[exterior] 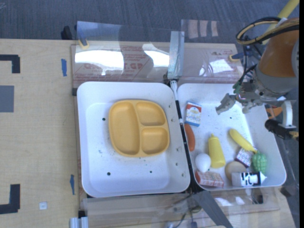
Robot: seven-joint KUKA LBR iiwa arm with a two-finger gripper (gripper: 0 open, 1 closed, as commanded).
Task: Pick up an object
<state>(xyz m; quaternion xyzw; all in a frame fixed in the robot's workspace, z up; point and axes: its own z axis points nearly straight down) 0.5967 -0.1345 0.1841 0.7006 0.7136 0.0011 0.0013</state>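
Yellow plate (139, 127), white bins (90, 103), green broccoli (260, 162), orange carrot (190, 137)

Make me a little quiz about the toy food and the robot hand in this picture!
1. True or false: the yellow plastic divided tray lies in the left white bin.
2. Which lies nearest the hand? A) white toy egg B) small white and orange carton C) green toy broccoli
3. Fill in: the yellow toy banana lies in the ___ white bin.

Key: 1 true; 2 B; 3 right.
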